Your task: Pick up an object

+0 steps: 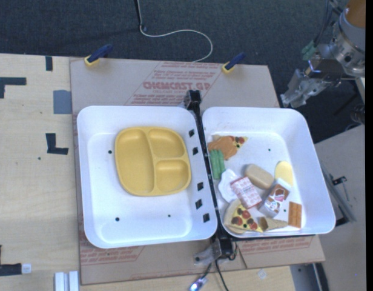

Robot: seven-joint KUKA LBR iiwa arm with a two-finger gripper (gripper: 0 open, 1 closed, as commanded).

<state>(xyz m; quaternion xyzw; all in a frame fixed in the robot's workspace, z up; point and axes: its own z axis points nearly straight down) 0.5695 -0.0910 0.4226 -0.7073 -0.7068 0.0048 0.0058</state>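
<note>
The right bin [295,123] holds several toy food pieces: a pizza slice [226,144], a green piece [217,163], a tan bread roll [259,176], a yellow wedge [284,173], a red and white packet [245,191], a second pizza slice [241,217] and an orange cracker [295,214]. My gripper [300,93] hangs at the upper right, above and outside the bin's far right corner, clear of all the pieces. Nothing shows between its fingers.
The left bin [102,223] carries a yellow divided plate [153,160]. Both bins rest on a cardboard sheet [168,83] held by blue and yellow clamps [99,54]. A white cable [174,34] loops behind the bins.
</note>
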